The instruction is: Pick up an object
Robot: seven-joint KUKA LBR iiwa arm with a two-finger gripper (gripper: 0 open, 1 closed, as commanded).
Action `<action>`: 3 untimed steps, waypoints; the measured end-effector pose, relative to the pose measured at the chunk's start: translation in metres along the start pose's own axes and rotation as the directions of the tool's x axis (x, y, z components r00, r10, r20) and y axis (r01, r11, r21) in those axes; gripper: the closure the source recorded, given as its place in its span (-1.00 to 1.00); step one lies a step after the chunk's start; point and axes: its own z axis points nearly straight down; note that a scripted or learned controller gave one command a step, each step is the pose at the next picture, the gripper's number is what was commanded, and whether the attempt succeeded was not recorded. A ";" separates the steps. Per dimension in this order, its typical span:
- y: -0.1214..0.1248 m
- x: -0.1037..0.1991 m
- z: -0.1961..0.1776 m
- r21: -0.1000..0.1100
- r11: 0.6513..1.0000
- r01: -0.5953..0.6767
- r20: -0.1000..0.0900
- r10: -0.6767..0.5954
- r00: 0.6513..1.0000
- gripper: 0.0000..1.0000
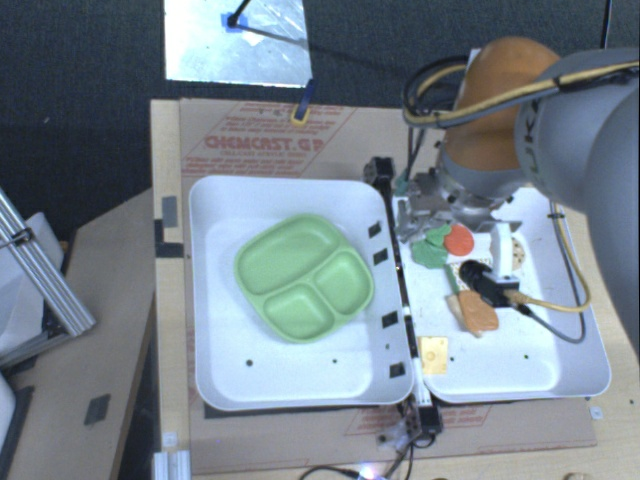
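Whether the end effector (418, 223) is open or closed cannot be told from this slant. It hangs low over the far left part of the right bin (540, 360), close to the wall shared with the left bin (232, 370), and nothing is visibly gripped in it. Nearest in the right bin, a small yellow square (434, 353) lies flat by the left wall, well apart from the end effector. A little farther in, a tan wedge (479, 314) lies toward the middle of the bin. Beyond it, a green piece (430, 254) and a red round piece (460, 240) lie touching or nearly so, just beside the end effector on its near right. These two look like the likeliest targets. A speckled pale piece (517, 253) lies to their right. In the left bin, a green divided plate (303, 278) rests alone near the centre. Both bins stand on a cardboard sheet (265, 140) on the surface. By my reading the pick is not yet done: the approach looks close, while the grasp and the lift remain.
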 end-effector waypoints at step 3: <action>-0.026 0.072 -0.024 -0.002 1.000 -0.003 0.002 0.003 1.000 1.00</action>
